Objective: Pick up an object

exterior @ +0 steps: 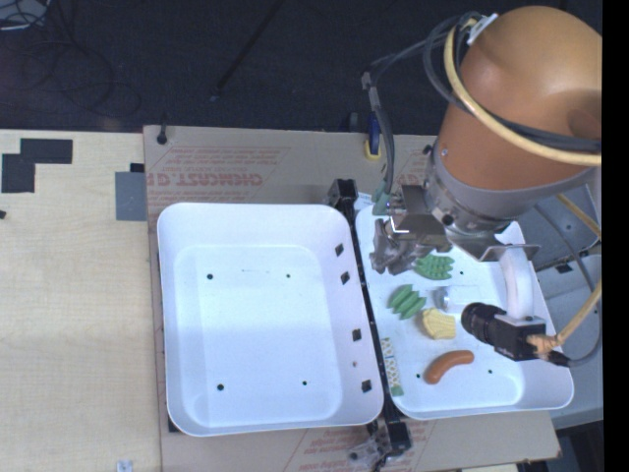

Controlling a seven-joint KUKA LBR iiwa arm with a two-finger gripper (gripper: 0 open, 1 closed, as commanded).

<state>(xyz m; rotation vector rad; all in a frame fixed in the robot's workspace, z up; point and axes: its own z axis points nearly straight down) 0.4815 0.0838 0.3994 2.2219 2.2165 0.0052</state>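
Nearest the lower edge of the frame, an orange sausage-shaped piece [449,365] lies alone on the floor of the right bin [491,393]. Just above it in the picture sits a yellow chunk [439,324]. Up and to the left of that is a lower green piece [406,300], ribbed like a pod. A second, leafier upper green piece [433,266] lies a little higher, near the bin's middle. All 4 candidates are in this 1 bin. The left bin [256,313], filling the centre-left of the frame, shows a bare white floor.

Farther up, the gripper [389,253] hangs low over the upper left part of the right bin. It is close to the wall between the 2 bins, just left of the upper green piece and just above the lower one. The view is too dark and cluttered there to tell whether the claw is open or closed, and no object can be seen caught in it. Behind it the arm [521,87] fills the upper right of the frame.

This looks like the descent or grasp step, with nothing yet lifted. The next move calls for closing squarely on 1 green piece, keeping off the divider wall, then rising straight up to see if it comes along.
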